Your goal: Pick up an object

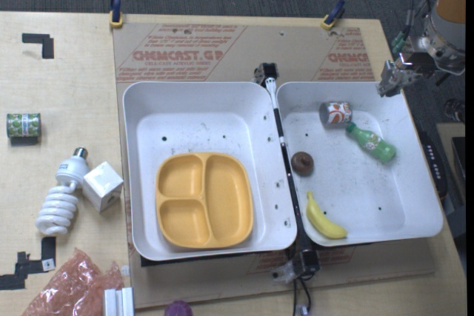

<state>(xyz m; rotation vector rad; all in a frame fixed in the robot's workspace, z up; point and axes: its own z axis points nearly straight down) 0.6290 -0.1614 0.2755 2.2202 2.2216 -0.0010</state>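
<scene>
The right bin (415, 181) holds a small red-and-white can (337, 113), a green bottle (372, 143) lying on its side, a brown round object (302, 163) and a yellow banana (324, 217). The left bin (141, 115) holds a yellow divided plate (204, 199). My gripper (390, 80) hangs over the right bin's far right rim, above and to the right of the can and the bottle. Nothing shows between its fingers.
On the bench left of the bins lie a green can (23, 126), a spiral light bulb (62, 193), a white cube (102, 185) and a pink mesh bag (70, 285). A black divider clamp (268, 75) sits between the bins at the back.
</scene>
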